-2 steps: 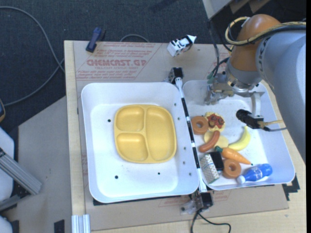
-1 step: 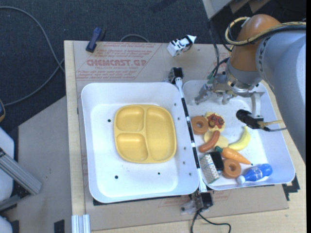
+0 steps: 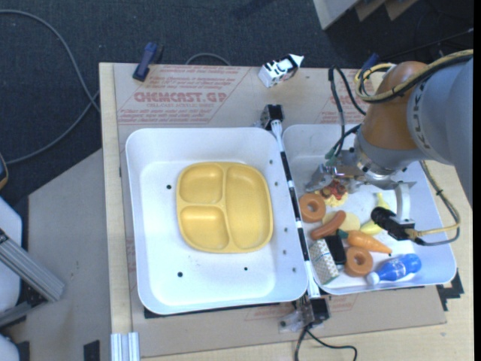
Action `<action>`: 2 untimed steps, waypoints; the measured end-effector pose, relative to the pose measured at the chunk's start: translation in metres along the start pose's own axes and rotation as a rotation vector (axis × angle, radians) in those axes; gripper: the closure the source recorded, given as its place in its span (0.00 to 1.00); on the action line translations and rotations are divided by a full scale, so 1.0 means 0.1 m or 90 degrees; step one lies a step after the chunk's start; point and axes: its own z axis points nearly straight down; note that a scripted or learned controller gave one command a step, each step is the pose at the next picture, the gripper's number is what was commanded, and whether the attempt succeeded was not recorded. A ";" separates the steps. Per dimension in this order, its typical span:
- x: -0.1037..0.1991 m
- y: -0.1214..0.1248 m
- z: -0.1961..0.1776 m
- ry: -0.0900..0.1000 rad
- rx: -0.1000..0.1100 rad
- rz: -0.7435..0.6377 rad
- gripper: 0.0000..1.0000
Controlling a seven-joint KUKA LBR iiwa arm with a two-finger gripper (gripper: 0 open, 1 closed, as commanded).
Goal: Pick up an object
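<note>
- Gripper low in cluttered right bin; finger state impossible to tell.
- Risk: closing beside doughnut and hot dog, grasping nothing.

Glossy yellow plastic plate, smooth white plastic bins, cardboard bench

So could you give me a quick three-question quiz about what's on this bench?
1. True or false: the yellow divided plate lies in the left bin.
2. How many doughnuts are in the right bin?
3. The blue bottle lies A) beside the plate, B) near the right bin's front edge, C) outside both bins.

Key: 1 true. 2 two: one by the divider, one beside the carrot. 3 B.
</note>
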 end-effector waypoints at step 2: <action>0.06 -0.13 0.00 0.001 0.000 -0.001 0.00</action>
